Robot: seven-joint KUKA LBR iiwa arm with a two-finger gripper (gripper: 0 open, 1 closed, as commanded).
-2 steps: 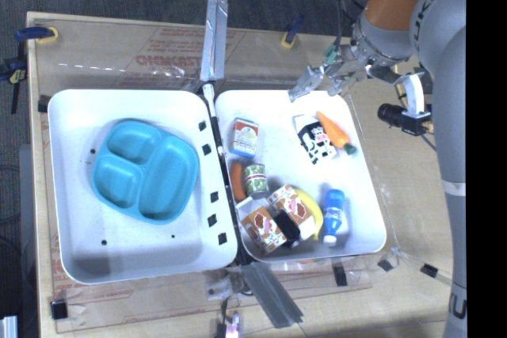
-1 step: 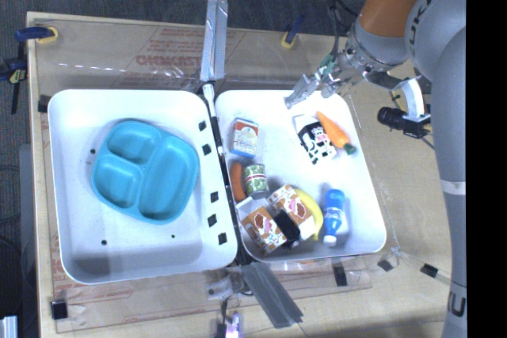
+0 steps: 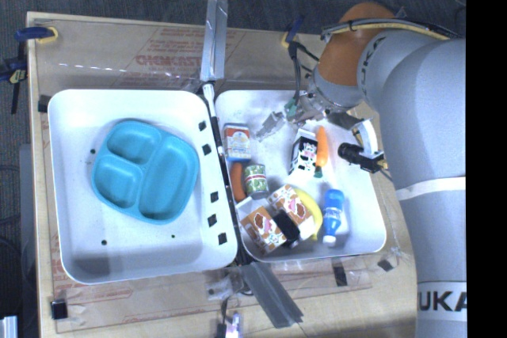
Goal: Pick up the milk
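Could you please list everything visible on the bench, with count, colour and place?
White bins: two, side by side on the bench.
Divided tray: one, blue, left bin.
Milk carton: one, black-and-white cow print, right bin, centre.
Carrot: one, orange, beside the milk carton.
Small carton: one, red and white, right bin's left side.
Can: one, green, below it.
Bottle: one, blue and white, right bin's lower right.
Banana: one, yellow, near the bottle.
Gripper: one, grey, over the right bin's top.
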